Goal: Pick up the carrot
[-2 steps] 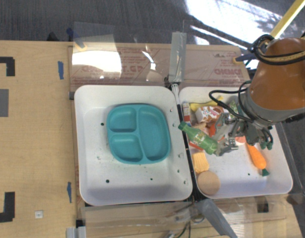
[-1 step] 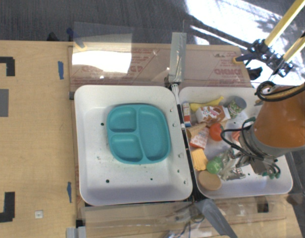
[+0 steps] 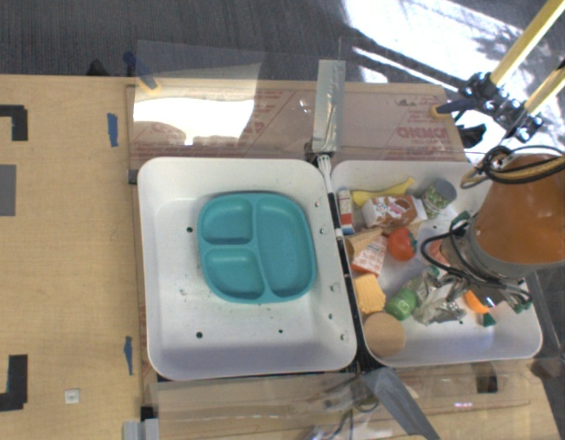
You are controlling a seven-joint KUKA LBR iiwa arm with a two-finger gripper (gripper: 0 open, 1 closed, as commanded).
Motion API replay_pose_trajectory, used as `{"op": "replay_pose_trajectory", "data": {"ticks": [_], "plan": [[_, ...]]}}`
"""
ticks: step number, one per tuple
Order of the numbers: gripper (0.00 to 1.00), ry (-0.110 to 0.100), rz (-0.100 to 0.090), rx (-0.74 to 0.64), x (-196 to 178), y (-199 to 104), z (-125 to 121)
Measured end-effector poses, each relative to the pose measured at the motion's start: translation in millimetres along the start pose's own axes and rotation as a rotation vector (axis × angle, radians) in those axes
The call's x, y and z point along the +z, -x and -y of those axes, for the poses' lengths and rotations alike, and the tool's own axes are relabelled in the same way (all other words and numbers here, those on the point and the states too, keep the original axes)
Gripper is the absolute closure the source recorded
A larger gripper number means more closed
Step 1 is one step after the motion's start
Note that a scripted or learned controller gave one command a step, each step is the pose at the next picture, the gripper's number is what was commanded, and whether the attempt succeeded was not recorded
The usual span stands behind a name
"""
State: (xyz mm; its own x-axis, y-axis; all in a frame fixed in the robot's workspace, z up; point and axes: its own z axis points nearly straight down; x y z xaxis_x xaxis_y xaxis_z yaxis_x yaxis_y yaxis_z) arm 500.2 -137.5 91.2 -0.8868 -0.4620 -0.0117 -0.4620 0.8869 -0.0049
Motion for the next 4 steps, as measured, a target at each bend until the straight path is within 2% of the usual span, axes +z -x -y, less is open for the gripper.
{"op": "replay_pose_trajectory", "data": {"ticks": [1, 2, 3, 4], "plan": [[1.0, -0.004, -0.004, -0.038, -58.9, -16.7, 91.9], [1.0, -0.003, 0.001, 0.064, -138.0, -8.2, 34.0], [1.0, -0.003, 0.005, 0.069, -146.4, -7.3, 34.5], [0.0, -0.002, 0.004, 0.069, -145.7, -7.5, 34.3]]}}
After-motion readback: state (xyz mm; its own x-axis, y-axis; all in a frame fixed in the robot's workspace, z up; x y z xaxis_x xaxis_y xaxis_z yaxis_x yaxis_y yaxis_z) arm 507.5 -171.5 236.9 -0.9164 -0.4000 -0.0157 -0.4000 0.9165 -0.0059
